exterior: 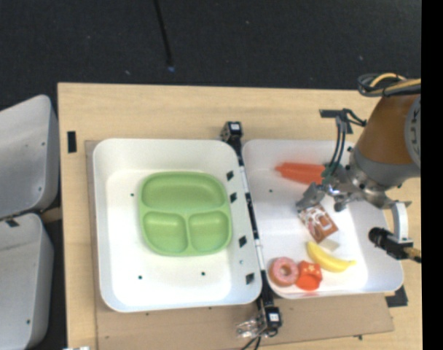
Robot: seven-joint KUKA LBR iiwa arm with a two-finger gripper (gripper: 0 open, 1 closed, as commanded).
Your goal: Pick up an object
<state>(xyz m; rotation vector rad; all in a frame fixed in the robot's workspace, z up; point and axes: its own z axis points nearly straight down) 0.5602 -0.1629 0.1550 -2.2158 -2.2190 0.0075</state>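
The right bin [280, 217] holds an orange carrot [300, 171] at the back, a brown and white snack packet [320, 223] in the middle, a yellow banana [329, 257], a pink donut [283, 270] and a red pepper [310, 275] at the front. My gripper [320, 195] hangs over the bin just above the snack packet and in front of the carrot's right end. One grey finger [309, 196] points down-left toward the packet. Nothing shows between the fingers.
The left bin [116, 268] carries a green divided plate [185, 211]. A black clip bar [243, 210] runs between the bins. The arm's orange band [385, 126] and wrist cover the right bin's back right corner. White panels [17, 166] stand at far left.
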